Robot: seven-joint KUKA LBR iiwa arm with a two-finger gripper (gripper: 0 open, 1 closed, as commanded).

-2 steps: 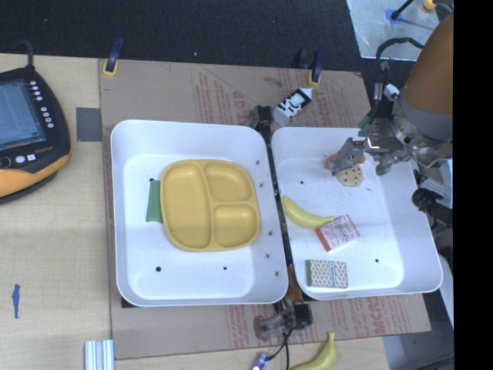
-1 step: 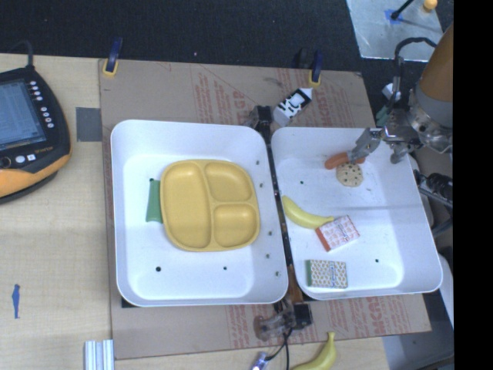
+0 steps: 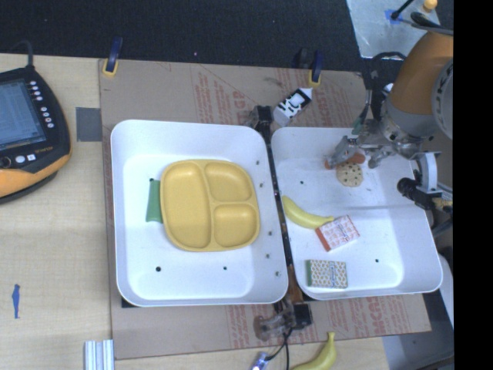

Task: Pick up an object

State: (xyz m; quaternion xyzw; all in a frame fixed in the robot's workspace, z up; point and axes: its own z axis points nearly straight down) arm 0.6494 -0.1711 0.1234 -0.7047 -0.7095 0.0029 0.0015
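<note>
The gripper [image 3: 353, 151] sits low in the right bin [image 3: 400, 272], toward its 12 o'clock wall, right over a round tan cookie [image 3: 350, 175] with dark specks. Its metal fingers look spread fairly wide, one tip on each side, nothing between them — a reddish tip shows at about 10 o'clock of the cookie. The cookie lies flat on the bin floor, just below the fingertips; whether they touch it can't be told.

Judged step: closing in on the cookie for a grasp. To do it well the arm should centre the fingers across the cookie's width, go down until the tips reach the bin floor, then close — the thing is thin and flat, so a shallow approach would likely slide off the top. It looks rigid, small, easy to nudge sideways.

Other items in the same bin: a banana [image 3: 306, 213] at 9 o'clock, a red-and-white packet [image 3: 338, 232] near centre, a green box [image 3: 326, 274] at 7 o'clock, all well apart from the gripper. The left bin [image 3: 139, 276] holds a yellow divided tray [image 3: 209, 204].
</note>
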